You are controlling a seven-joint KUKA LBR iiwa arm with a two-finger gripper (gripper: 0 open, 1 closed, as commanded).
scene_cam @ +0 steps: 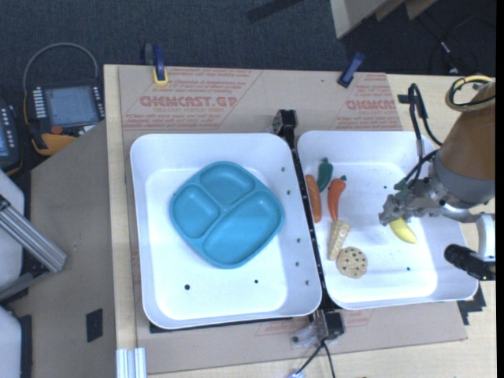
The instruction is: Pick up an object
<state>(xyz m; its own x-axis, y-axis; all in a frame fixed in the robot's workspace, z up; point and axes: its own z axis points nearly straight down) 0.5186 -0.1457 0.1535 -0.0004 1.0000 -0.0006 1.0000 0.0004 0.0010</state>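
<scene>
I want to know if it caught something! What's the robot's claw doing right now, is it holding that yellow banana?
Gripper: low in the right bin, right at the banana; whether it grips it cannot be told.

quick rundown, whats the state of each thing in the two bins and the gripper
blue divided plate: lying flat in the left bin, nothing on it
two carrots: lying side by side by the right bin's left wall
corn piece: lying below the carrots
cookie: flat, just below the corn
banana: lying on the bin floor, under the gripper
gripper: low over the banana, fingers unclear
</scene>
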